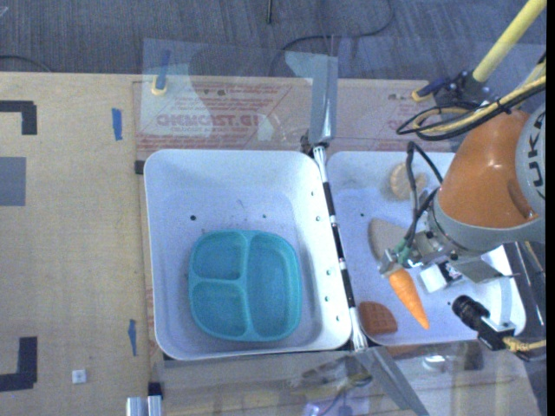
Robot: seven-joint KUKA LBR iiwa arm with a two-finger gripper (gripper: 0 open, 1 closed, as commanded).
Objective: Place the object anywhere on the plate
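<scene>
Your gripper (406, 258) hangs over the right bin (347, 189) at the right of the frame; you cannot tell its state, since the wrist hides it. The orange carrot (408, 296) lies slantwise just below it, touching or nearly so. A brown piece (378, 317) sits lower left of the carrot, a grey one (382, 235) just above. The teal divided plate (245, 284) rests in the left bin (173, 198), well apart. Both bins sit on a tan worktop (61, 232); grey carpet (130, 7) runs along the top.
</scene>
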